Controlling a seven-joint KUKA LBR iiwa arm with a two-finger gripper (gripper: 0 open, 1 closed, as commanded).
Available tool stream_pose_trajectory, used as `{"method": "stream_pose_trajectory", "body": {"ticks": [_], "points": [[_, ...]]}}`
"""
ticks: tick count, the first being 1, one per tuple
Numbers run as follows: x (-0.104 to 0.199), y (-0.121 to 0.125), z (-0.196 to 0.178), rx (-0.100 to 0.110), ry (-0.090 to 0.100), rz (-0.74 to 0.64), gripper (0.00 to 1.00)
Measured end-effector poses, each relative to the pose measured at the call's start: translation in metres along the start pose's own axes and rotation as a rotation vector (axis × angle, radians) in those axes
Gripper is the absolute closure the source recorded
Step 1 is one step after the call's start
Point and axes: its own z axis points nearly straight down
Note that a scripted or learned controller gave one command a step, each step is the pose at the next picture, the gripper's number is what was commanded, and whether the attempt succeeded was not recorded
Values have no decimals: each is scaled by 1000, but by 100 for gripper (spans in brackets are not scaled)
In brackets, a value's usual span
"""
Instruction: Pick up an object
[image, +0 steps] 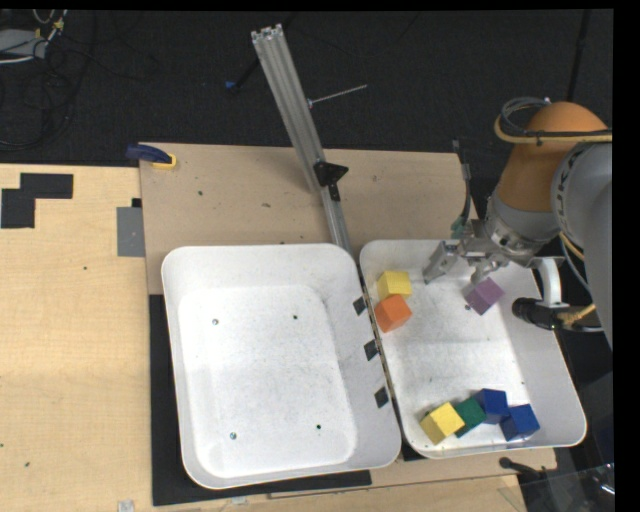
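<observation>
My gripper (462, 268) hangs over the back of the right bin (560, 385) with its fingers spread open and nothing between them. A purple cube (485, 295) lies tilted just in front of the right finger (488, 266), close to it but outside the gap. A yellow cube (393, 284) and an orange cube (392, 312) sit together by the bin's left wall, left of the gripper.
Near the right bin's front edge lie a yellow cube (441, 422), a green cube (468, 413) and two blue cubes (492, 403) (519, 422). The left bin (200, 300) stands alongside. A slanted aluminium rail (300, 130) rises behind the bins.
</observation>
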Motion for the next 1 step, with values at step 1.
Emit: {"method": "stream_pose_trajectory", "body": {"ticks": [1], "points": [[1, 0, 41, -5, -1, -3, 0]]}}
